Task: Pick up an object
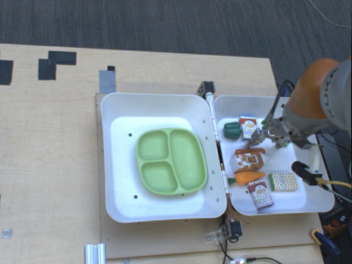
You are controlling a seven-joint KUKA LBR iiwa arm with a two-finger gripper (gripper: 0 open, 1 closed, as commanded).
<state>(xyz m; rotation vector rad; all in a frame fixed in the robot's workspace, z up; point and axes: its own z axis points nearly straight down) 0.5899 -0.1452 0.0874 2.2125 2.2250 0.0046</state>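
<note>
A smooth green three-part tray [171,161] fills the left bin [110,164]; the gripper [257,139], grip unreadable, hangs over glossy packets [250,159].

Both bins white: left bin [118,164], right bin [316,199]. Divided plate [171,161] pale green. Small green item [231,129]; red-and-white carton [248,126]; brown-and-white packet [249,159]; orange carrot [248,177]; dark red box [259,195]; speckled green-and-cream block [283,181]. Arm [324,98] grey, orange band.
</note>
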